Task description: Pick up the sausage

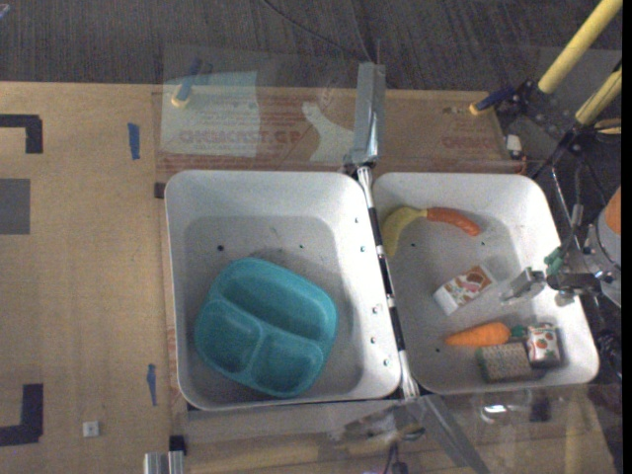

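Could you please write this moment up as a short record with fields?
left bin: holds a teal divided plate
right bin: holds the other items
sausage: orange-red, near the far wall, touching a banana
carrot: near the front
cartons: a small carton mid-bin, another small box at the front right
gripper: over the right side of the right bin, apart from the sausage

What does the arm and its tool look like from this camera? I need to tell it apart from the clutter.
At the right edge, the arm shows an orange patch. Below it the tool is grey metal with dark parts, a small green bit near it, and thin dark cables running alongside.
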You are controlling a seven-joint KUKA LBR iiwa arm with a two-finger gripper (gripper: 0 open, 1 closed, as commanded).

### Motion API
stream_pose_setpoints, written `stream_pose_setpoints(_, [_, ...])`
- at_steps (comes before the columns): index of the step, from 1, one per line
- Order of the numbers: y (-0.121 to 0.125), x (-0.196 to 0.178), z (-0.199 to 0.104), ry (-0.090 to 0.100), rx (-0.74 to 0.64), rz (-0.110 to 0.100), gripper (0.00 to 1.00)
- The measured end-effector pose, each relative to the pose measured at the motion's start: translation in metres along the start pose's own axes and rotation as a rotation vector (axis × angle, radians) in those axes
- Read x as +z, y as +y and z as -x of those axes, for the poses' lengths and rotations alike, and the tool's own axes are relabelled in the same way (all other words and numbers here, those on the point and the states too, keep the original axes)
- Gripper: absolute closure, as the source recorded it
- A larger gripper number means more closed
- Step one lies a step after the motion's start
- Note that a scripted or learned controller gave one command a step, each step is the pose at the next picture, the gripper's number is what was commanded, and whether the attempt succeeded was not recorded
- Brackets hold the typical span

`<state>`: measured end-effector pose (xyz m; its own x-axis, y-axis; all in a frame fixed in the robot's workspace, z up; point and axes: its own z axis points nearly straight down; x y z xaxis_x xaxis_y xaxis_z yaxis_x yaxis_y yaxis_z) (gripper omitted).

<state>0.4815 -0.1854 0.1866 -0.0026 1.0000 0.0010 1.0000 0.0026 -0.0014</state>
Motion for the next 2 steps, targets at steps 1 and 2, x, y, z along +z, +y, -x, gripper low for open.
stream_pose_setpoints(1, [-0.002,0.037,0.014,0.0,-0.015,0.0,0.0])
stream_pose_setpoints(2, [0.053,0.02,0.002,-0.002,0.148,0.004,0.0])
